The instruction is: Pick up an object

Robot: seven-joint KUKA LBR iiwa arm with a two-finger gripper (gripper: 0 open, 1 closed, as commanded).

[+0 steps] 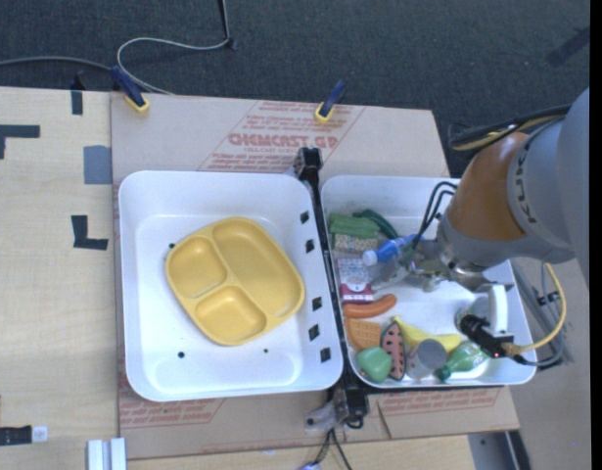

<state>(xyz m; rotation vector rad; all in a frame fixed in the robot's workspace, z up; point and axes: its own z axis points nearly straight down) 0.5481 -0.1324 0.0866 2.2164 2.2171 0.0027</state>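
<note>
Arm's claw (406,262) low in right bin (477,189) amid toy food: hot dog (369,306), watermelon slice (393,351), bottle (389,252). Yellow divided plate (234,279) in left bin (144,262). Cardboard (281,135) printed "CHEMCAST GP".

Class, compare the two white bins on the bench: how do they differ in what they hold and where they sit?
The left bin holds one yellow divided plate; the right bin holds a heap of small toy foods, such as a hot dog. The arm reaches into the right bin, not the left bin. Both are shallow, white and rest on cardboard.
</note>
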